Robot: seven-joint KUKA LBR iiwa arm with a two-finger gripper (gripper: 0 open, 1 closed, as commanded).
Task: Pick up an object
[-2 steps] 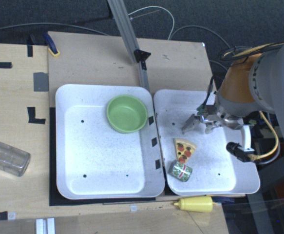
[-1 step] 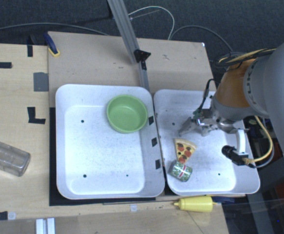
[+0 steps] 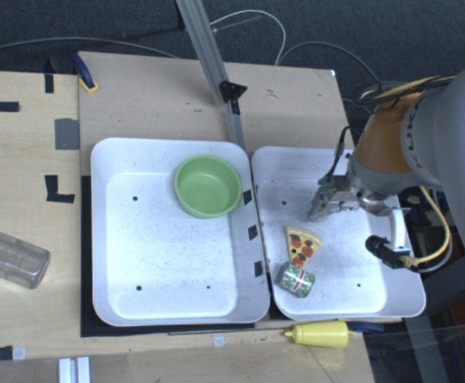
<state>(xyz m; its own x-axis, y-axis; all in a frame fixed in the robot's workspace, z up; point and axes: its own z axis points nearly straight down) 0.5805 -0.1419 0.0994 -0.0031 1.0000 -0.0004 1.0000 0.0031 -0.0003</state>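
Arm: the grey arm point(image 3: 431, 134) with its orange band point(image 3: 384, 138) reaches in from the right edge of the worktop and bends down over the right bin.
Tool: the tool point(image 3: 321, 207) hangs low in the upper middle of the right bin, tips close to the bin floor; I cannot tell how far apart its tips stand, and nothing can be seen between them.
Right bin: the white right bin point(image 3: 376, 294) sits toward the right edge of the worktop, touching the left bin along its inner wall.
Pizza slice: a toy pizza slice point(image 3: 301, 246) lies flat on the right bin's floor, near the middle, just below and to the left of the tool, apart from it.
Can: a small green and red can point(image 3: 297, 280) lies on its side just below the pizza slice, toward the near wall of the right bin.
Left bin: the white left bin point(image 3: 136, 286) takes up the middle of the worktop.
Bowl: a green bowl point(image 3: 208, 185) stands upright in the far right corner of the left bin, close to the wall shared with the right bin.
Bottle: a yellow bottle point(image 3: 321, 334) lies on its side on the worktop, just outside the near wall of the right bin.
Clear container: a clear plastic container point(image 3: 9, 255) lies near the left edge of the worktop, well apart from both bins.
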